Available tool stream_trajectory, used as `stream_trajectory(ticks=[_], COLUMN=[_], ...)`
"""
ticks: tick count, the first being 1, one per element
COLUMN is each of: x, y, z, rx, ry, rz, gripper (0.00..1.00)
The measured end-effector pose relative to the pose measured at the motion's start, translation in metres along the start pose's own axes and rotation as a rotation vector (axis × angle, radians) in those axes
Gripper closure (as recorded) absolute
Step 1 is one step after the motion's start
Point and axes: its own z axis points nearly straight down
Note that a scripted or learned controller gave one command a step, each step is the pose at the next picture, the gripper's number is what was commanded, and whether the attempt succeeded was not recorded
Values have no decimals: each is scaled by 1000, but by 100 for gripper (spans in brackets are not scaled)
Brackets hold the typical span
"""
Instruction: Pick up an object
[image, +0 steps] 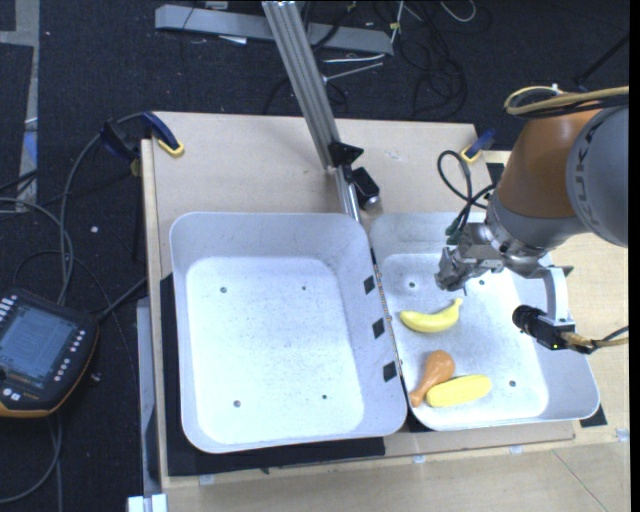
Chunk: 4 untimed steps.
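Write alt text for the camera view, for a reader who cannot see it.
A grey and orange robot arm's gripper hangs just above a yellow banana in the right white bin. Nearer the camera lie an orange drumstick toy and a yellow oblong object.

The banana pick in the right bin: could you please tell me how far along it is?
Done: the arm has reached the right bin, and its tool sits just above the banana. In hand: nothing visibly lifted; the banana, the orange drumstick and the yellow piece all lie on the bin floor. Left: gripping and raising one.
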Motion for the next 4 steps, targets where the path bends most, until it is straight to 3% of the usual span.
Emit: stream_trajectory(ticks=[2,4], x=[-7,80], y=[-3,7], z=[-110,-81], rx=[-1,5], ry=[0,1], rz=[0,-3], gripper=[100,100])
